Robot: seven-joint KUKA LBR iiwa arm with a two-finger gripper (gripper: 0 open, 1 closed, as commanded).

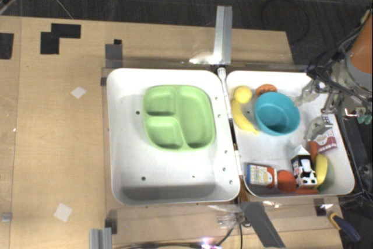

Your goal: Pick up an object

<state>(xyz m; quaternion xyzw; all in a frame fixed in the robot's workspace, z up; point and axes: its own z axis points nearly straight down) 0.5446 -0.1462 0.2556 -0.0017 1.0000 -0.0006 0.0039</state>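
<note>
A: Surface check. A light wooden table (52, 143) stands on dark carpet and carries two shallow white bins side by side.

B: Contents of the left bin (125, 183)?

A: One item: a green divided tray (178, 116) with three compartments, lying near the middle of the bin.

B: Contents of the right bin (344, 178)?

A: Count as follows. One teal bowl (277, 113), upright, toward the far edge of the table. Two bananas: one banana (243, 119) just left of the bowl, a second banana (321, 171) near the bin's front right corner. One yellow lemon-like fruit (242, 94) and one orange fruit (266, 89) behind the bowl. One small carton (260, 175) at the front wall, one red fruit (285, 181) beside it, and one black-and-white carton (303, 171) touching the second banana. One red-and-white packet (326, 140) lies by the right wall.

B: Gripper position?

A: The gripper (319, 125) sits over the right side of the right bin, between the bowl and the packet. Whether the fingers are apart or together cannot be told. The packet lies just beside and below them; contact cannot be confirmed.
</note>
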